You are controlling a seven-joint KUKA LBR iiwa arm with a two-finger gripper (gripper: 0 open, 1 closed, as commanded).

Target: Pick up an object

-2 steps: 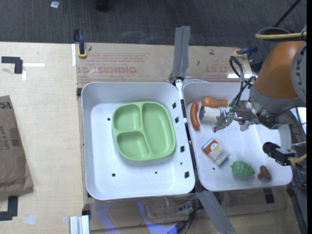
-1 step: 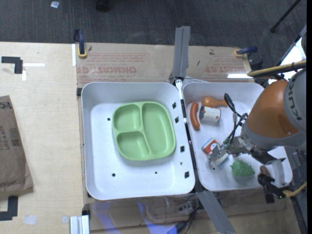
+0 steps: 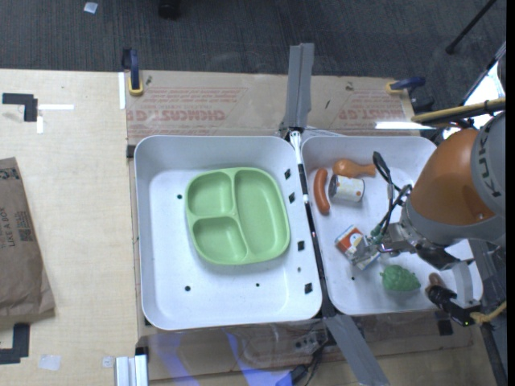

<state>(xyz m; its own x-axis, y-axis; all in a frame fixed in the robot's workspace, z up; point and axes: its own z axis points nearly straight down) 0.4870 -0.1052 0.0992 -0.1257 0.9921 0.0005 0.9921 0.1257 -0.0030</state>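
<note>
I'm reading this as mid-attempt: nothing is lifted yet, as far as I can see. The arm (image 3: pixel 459 187) reaches in from the right and its end effector (image 3: pixel 372 248) is down low in the right bin (image 3: pixel 322 276), right at a small red and white carton (image 3: pixel 349 240). Whether it is open or clamped on anything I cannot tell; the metal parts blur into the carton from this angle. So the approach and descent look done, while a confirmed grip and the lift are left.

The right bin holds the candidates. A red sausage (image 3: pixel 322 190) lies near the divider, with a small white can (image 3: pixel 348 189) just beside it and an orange piece (image 3: pixel 352 167) behind that. A dark spoon (image 3: pixel 381 167) sits toward the back. A green leafy lump (image 3: pixel 399 279) lies near the front, close to the end effector.

The left bin (image 3: pixel 153 240) holds a green divided plate (image 3: pixel 238 214) with three compartments and nothing in them that I can see.

I judge the carton the likeliest target, given where the end effector sits.
</note>
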